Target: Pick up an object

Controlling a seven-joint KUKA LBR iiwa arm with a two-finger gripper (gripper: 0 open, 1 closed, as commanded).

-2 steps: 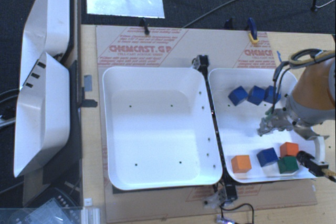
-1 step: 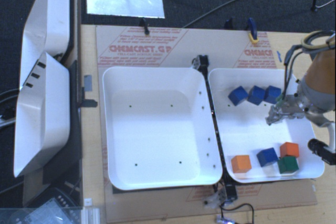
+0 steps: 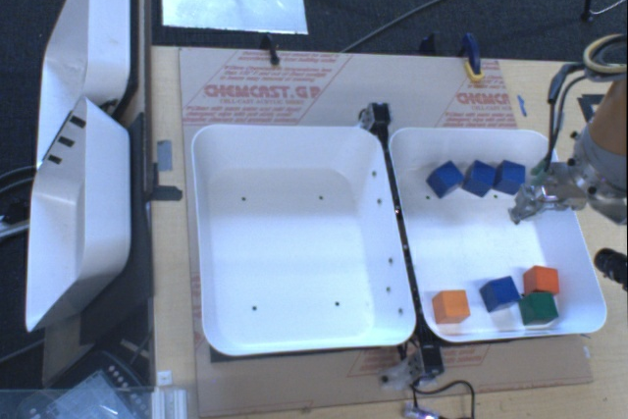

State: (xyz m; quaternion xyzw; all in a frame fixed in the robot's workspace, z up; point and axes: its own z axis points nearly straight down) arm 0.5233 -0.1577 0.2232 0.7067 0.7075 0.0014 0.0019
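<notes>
The gripper [image 3: 525, 206] hovers in the right shallow white bin [image 3: 491, 319], just right of three blue cubes [image 3: 478, 178], positioned for descent; finger state indeterminate.

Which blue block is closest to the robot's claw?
The rightmost blue block in the top row of three, just left of the gripper.

The arm reaches in from the right, tool [image 3: 524, 208] lowered.

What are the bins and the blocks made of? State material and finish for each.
Bins: probably thin moulded plastic, white and smooth, with rounded corners and a faint sheen. Blocks: matte, solid-coloured cubes in blue, orange and green; foam, painted wood or plastic, the view cannot settle which.
</notes>
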